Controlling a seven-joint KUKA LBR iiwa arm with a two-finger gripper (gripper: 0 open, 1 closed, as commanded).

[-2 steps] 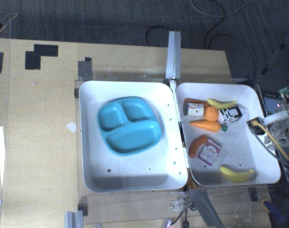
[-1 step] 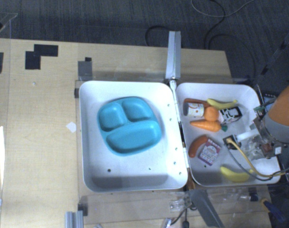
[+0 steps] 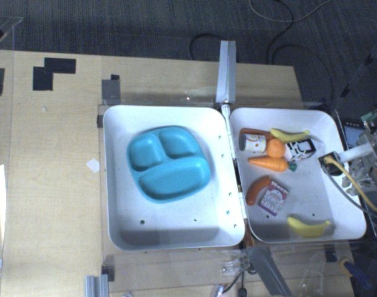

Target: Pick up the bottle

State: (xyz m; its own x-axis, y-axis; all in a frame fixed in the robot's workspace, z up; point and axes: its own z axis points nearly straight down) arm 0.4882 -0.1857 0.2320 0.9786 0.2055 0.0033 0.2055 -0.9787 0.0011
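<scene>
Could easily clamp a neighbour or nudge the bottle [image 3: 254, 142] into a roll: packed right against an orange [image 3: 275, 148], with a carrot [image 3: 268, 163] just beside and a banana [image 3: 289, 133] close behind. Lying on its side at the far left of the right bin [image 3: 346, 224], brown at one end, white label showing, round-bodied. Well apart from the gripper [image 3: 354, 166], over by the right wall; open or closed, cannot tell from here
</scene>
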